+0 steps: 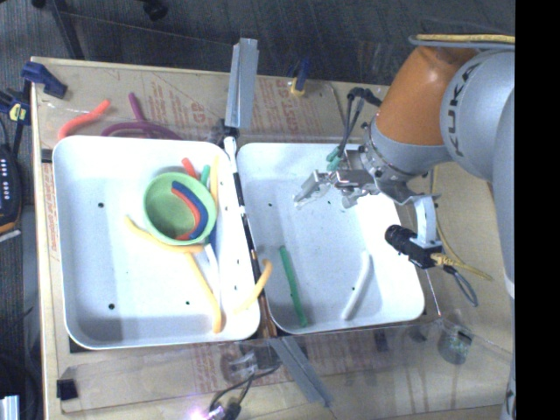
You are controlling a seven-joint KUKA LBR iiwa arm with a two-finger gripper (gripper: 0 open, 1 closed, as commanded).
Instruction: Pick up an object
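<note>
My gripper (328, 192) hangs over the upper middle of the right bin (262, 173), its metal fingers spread open with nothing between them. Below it, on the bin floor, a green stick (290, 285) lies at the lower left and a white stick (359, 289) at the lower right, both apart from the gripper. The left bin (87, 234) holds a green bowl (171, 213) with a blue curved piece (196, 194) and a red one (186, 208) inside. Yellow strips (208, 291) lie beneath and below the bowl.
An orange-yellow strip (256, 287) drapes across the divider between the bins. Behind the left bin lie an orange strip (83, 119) and a purple tube (140, 129). A grey bar (241, 81) stands at the back centre, and a blue clamp (39, 77) at the bench's far left corner.
</note>
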